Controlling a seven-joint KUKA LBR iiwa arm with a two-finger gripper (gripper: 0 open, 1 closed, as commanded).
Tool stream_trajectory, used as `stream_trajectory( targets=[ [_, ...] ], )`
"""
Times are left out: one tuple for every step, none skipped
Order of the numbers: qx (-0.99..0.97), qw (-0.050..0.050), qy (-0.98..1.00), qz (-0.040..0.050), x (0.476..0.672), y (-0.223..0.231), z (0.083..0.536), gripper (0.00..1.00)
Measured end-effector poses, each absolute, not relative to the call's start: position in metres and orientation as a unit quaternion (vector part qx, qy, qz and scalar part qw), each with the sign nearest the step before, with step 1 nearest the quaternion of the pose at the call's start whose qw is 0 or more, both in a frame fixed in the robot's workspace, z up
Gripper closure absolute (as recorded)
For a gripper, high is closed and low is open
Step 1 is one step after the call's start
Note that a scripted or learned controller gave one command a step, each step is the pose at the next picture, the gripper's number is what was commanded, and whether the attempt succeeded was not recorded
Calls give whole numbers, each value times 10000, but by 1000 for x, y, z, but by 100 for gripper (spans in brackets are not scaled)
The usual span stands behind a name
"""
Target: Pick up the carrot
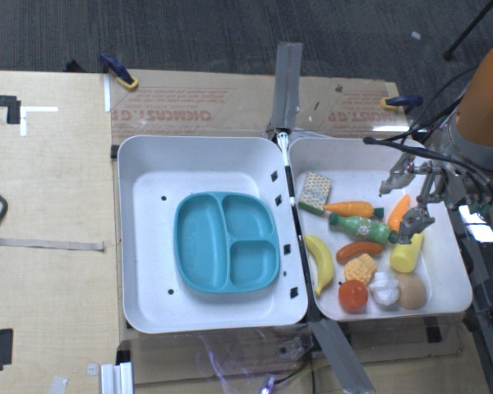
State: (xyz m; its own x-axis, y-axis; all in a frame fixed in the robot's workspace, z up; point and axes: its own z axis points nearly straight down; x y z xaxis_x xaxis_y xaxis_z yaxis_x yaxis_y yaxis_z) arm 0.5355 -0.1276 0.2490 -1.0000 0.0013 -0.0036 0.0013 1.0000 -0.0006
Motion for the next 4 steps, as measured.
stream_trajectory(
  targets=[
    [-264,15,9997,-5,569,-142,147,0],
    [141,18,9999,-1,590,-145,93,0],
    [129,58,9999,-12,593,-144,106,100],
    [758,29,9971,1,625,-80,193,100]
  ],
)
